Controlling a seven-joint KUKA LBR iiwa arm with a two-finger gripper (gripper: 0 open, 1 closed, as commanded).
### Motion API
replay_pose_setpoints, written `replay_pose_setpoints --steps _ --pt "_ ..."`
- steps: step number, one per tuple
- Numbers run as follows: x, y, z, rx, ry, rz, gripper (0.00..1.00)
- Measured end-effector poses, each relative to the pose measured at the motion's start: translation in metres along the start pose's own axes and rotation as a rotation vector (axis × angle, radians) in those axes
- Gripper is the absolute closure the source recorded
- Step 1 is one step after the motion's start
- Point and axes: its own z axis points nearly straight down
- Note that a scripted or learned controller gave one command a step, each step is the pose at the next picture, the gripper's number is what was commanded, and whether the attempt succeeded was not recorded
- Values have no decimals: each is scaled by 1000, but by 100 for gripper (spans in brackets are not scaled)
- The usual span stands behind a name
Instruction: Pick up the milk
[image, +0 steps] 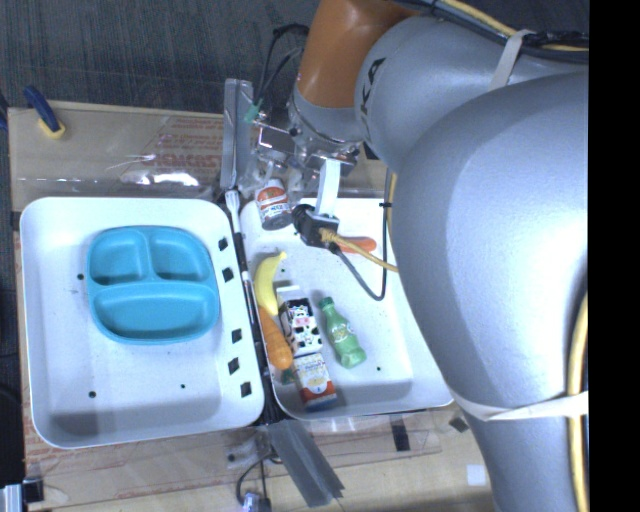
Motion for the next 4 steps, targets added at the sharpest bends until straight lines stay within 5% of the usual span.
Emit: replay_pose_setpoints --steps 1,2,4 --pt "43 -30 17 4 -1 -64 100" --pt "161 -61 53 1 -1 -59 100" --pt "188 -56 32 1 -2 -145 100"
